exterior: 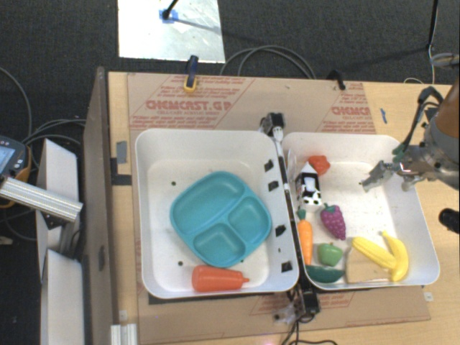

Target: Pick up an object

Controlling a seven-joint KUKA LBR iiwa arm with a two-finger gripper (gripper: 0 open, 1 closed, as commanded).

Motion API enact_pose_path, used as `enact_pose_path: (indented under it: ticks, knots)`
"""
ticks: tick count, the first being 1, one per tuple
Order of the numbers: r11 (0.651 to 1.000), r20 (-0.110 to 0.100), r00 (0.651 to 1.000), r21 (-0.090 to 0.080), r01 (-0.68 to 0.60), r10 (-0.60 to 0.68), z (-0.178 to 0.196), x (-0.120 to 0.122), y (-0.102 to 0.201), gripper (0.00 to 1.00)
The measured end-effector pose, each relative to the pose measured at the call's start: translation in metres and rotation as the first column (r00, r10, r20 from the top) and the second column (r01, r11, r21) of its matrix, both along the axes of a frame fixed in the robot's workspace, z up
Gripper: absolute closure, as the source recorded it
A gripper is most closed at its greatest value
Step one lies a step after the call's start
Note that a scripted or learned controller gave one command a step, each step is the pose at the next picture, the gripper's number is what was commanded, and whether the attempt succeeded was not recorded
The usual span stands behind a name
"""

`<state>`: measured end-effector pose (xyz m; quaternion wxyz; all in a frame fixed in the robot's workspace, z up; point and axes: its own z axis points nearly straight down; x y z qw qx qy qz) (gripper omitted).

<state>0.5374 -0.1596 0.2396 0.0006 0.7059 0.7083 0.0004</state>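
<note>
Cardboard-covered counter carries two bins, and above the right bin the pincer hangs open and empty, well apart from the bananas near that bin's front wall, so a descent from here risks closing on nothing.

Smooth, shiny white plastic for the 2 bins. Glossy teal plastic for the plate. Shiny plastic toy food: bananas, grapes, carrot. Matt brown cardboard at 12 o'clock. Rough dark carpet around.
</note>
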Motion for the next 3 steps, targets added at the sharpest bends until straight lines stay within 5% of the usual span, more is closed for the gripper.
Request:
enact_pose_path:
  ticks: [1, 2, 3]
  knots:
    - [1.000, -0.014, 1.000, 0.006, -0.002, 0.002, -0.104, -0.054, 0.062, 0.00]
    - [1.000, 0.000, 1.000, -0.001, 0.005, -0.005, -0.157, -0.037, 0.002, 0.00]
    - [1.000, 0.003, 1.000, 0.001, -0.006, 0.006, -0.155, 0.017, 0.045, 0.00]
